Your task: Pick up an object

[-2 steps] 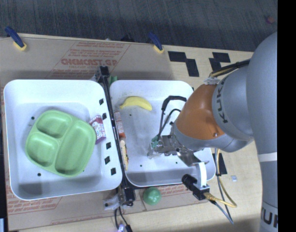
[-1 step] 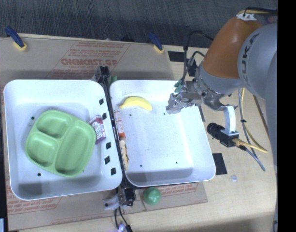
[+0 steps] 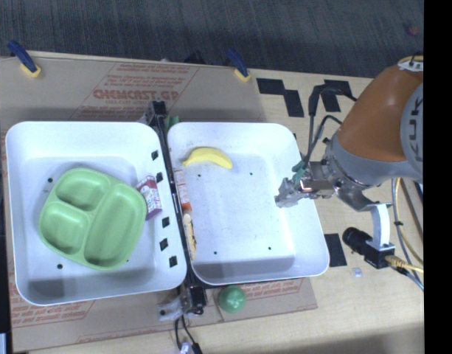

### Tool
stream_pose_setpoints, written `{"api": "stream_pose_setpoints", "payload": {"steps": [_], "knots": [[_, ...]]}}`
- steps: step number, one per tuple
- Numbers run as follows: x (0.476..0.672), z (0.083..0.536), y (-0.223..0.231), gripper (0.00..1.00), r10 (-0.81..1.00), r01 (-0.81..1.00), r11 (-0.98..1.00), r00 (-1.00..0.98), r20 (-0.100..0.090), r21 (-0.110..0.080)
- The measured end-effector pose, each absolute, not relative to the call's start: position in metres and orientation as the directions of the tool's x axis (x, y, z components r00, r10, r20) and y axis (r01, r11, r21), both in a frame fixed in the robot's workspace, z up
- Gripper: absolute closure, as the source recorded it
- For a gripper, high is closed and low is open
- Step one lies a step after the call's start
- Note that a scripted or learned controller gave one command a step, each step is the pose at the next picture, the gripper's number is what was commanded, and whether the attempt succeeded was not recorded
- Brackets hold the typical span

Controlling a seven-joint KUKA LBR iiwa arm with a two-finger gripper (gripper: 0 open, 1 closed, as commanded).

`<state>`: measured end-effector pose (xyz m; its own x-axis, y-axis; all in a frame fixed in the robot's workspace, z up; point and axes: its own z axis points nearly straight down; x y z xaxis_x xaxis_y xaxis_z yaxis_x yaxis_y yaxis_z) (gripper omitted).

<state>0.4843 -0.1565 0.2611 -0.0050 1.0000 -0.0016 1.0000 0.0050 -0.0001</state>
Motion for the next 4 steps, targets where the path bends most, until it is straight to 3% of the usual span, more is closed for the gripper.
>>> {"api": "stream_pose_setpoints", "payload": {"steps": [1, 2, 3, 4], "knots": [[0.602, 0.225, -0.170, 1.00, 1.000, 1.000, 0.006, -0.006, 0.000, -0.001], [0.602, 0.225, -0.171, 0.00, 1.000, 1.000, 0.007, -0.007, -0.001, -0.001], [0.574, 0.295, -0.212, 0.00, 1.000, 1.000, 0.004, -0.004, -0.003, 0.004], [0.563, 0.116, -0.200, 0.00, 1.000, 1.000, 0.005, -0.005, 0.003, -0.008]]}}
